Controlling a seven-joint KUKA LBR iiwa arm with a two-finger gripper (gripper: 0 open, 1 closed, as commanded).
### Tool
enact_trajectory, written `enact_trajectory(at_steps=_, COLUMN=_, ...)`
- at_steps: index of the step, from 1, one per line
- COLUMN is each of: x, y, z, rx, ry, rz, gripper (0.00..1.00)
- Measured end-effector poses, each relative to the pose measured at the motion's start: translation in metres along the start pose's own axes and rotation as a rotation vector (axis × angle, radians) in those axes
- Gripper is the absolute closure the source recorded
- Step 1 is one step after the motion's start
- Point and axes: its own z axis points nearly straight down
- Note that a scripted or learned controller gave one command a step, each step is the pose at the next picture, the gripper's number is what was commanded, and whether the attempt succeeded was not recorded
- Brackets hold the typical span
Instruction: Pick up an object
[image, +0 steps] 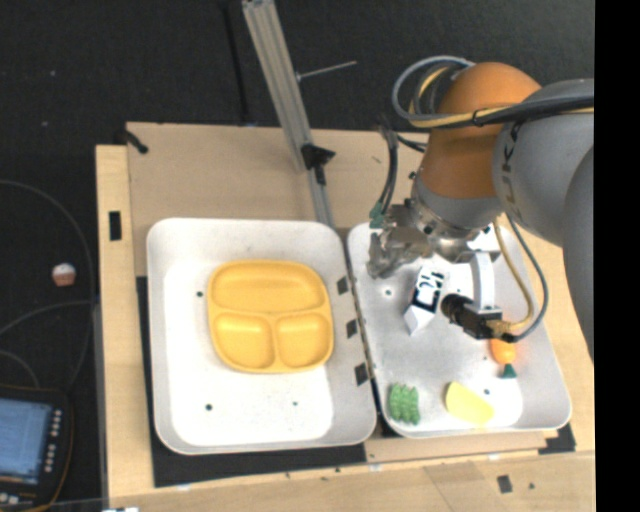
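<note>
The bench (230, 180) bears two white bins (180, 330) (540, 400) side by side.

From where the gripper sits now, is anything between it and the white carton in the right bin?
Nothing visible. The gripper sits over the right bin, and the white carton lies just beside it on bare bin floor.

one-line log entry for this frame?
gripper: over right bin, upper left | white carton: beside it, ungrasped | yellow tray: left bin
</note>
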Motion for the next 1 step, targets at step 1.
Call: enact_trajectory(at_steps=1, x=0.0517, y=-0.0129, z=0.0097, rx=0.000, ry=0.000, rz=0.000, gripper=1.00)
